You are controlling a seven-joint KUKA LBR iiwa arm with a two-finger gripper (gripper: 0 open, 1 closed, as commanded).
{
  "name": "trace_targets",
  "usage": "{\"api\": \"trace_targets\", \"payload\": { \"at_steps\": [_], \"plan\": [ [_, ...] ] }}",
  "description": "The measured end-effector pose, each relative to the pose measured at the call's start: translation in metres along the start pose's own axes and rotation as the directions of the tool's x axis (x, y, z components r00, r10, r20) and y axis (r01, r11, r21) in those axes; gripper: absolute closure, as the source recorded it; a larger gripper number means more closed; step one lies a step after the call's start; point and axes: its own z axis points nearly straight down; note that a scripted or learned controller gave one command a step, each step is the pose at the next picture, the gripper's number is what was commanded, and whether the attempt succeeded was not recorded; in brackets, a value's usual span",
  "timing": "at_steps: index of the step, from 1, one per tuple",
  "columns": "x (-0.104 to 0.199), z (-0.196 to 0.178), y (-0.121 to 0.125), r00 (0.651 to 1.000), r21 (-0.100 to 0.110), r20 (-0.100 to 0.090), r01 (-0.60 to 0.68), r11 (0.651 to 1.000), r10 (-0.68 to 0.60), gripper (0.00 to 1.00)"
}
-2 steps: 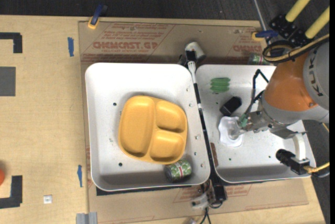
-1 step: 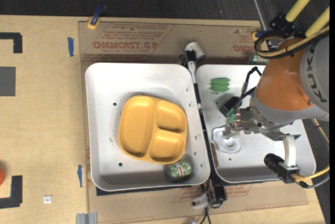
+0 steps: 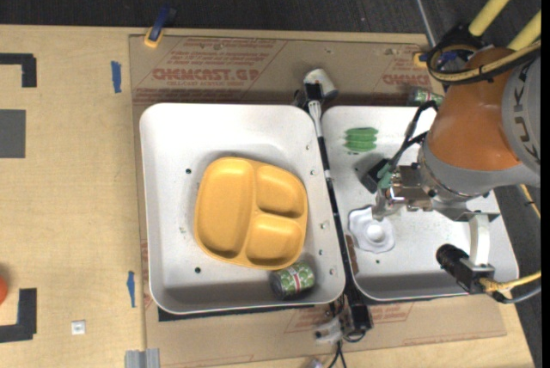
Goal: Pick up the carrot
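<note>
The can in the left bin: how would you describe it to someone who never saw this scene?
Find the left bin, which holds a yellow tray. Just below the tray's lower right corner, by the bin's front wall, lies the can. It is small, green and red, unlike the big plain tray.

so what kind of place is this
Most likely a robotics lab test bench: a grey and orange arm reaches over two white bins, which sit on a taped cardboard sheet, with cables trailing nearby.
</note>
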Motion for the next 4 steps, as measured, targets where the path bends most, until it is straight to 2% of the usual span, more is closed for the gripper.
{"api": "trace_targets", "payload": {
  "at_steps": [1, 2, 3, 4],
  "plan": [
    [0.057, 0.027, -0.004, 0.977, 0.007, 0.0, -0.211, 0.977, 0.211, 1.0],
    [0.087, 0.027, -0.005, 1.0, 0.006, -0.001, 0.021, 1.0, -0.021, 1.0],
    [0.111, 0.0, 0.051, 0.987, 0.001, -0.001, 0.162, 0.987, -0.162, 1.0],
    [0.111, 0.001, 0.051, 0.987, 0.002, -0.001, 0.162, 0.987, -0.162, 0.0]
  ]
}}
